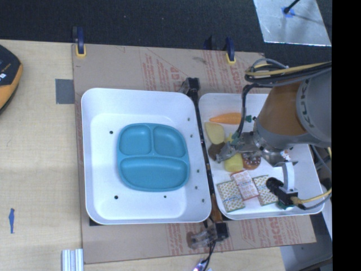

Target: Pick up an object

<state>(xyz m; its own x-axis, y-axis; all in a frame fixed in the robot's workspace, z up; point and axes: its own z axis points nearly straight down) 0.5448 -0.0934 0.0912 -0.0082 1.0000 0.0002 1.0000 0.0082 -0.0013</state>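
Observation:
The right bin (223,103) holds several small items: an orange carrot (225,118), a pale yellow piece (214,132), a yellow lemon-like piece (233,163), a dark brown item (216,151) and patterned packets (244,186). The arm (287,114) reaches in from the right, its orange band over the bin. My gripper (233,148) sits low among the items, between the pale piece and the yellow one, near the brown item.
The left bin (96,151) carries a blue divided plate (153,156). Black clamps (190,85) join the bins at the far and near ends. Cables (293,196) loop over the right bin's near corner. A yellow and black device (7,75) lies at the far left.

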